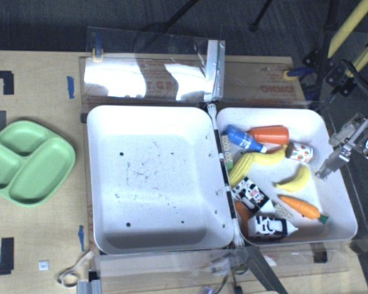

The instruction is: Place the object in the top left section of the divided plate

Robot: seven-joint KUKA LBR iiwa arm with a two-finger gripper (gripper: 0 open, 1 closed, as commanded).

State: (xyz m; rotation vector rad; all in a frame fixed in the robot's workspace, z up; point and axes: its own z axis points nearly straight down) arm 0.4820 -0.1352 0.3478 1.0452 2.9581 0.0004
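Observation:
The green divided plate (28, 163) lies on the wooden bench at the far left, outside the bins. Its three sections hold nothing; the top left one is a small hollow. My gripper (329, 166) hangs over the right rim of the right bin (340, 192), far from the plate. Nothing shows in its grasp. Just left of it in that bin lie a yellow banana (295, 180) and a small spotted can (301, 153).
The right bin also holds a blue bottle (242, 140), an orange-red cylinder (270, 133), a corn cob (253, 162), a carrot (300, 207) and two black-and-white cartons (251, 193). The left bin (153, 176) sits between gripper and plate. A clear panel (153, 72) stands behind it.

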